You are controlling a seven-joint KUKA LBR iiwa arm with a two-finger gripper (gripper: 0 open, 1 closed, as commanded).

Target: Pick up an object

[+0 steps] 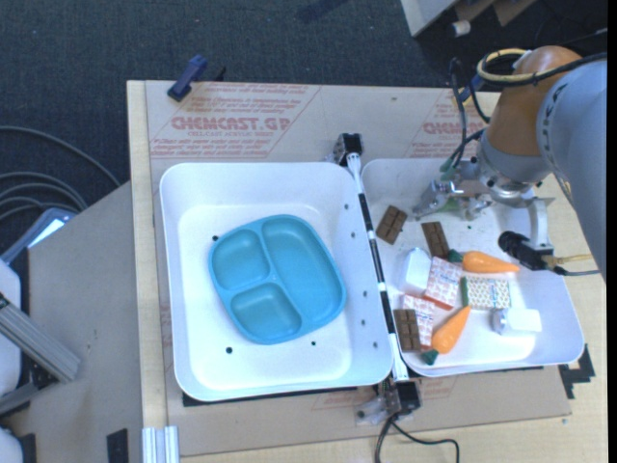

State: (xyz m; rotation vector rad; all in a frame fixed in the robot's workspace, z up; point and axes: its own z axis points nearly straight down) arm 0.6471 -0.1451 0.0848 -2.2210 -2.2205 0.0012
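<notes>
Grey with an orange band, the robot arm [569, 95] is reaching in from the right, and its two-finger gripper [451, 201] is hanging over the far end of the right-hand shallow white bin [569, 340]. Whether this claw is released or clenched cannot be told from this angle. Near the gripper, toward the wall shared by the two bins, a dark brown ridged bar [390, 223] is lying tilted, and a second brown bar [436, 239] is lying a little nearer the camera. An orange plastic carrot [490, 262] is resting across the middle of that bin. A small white block [416, 268] is sitting just beside a red-and-white patterned packet [443, 283]. A third brown bar [409, 328] is lying along the near left wall, with a second orange carrot [449, 328] slanting just beside it. A pale speckled packet [489, 292] and a white rectangular piece [521, 321] are lying toward the near right corner. The left-hand shallow white bin [183, 258] is holding a light blue three-compartment plastic plate [280, 278]. Both bins are sitting on a brown board with red lettering [241, 119], and a small blue clip [186, 77] is lying at its far left corner.
</notes>
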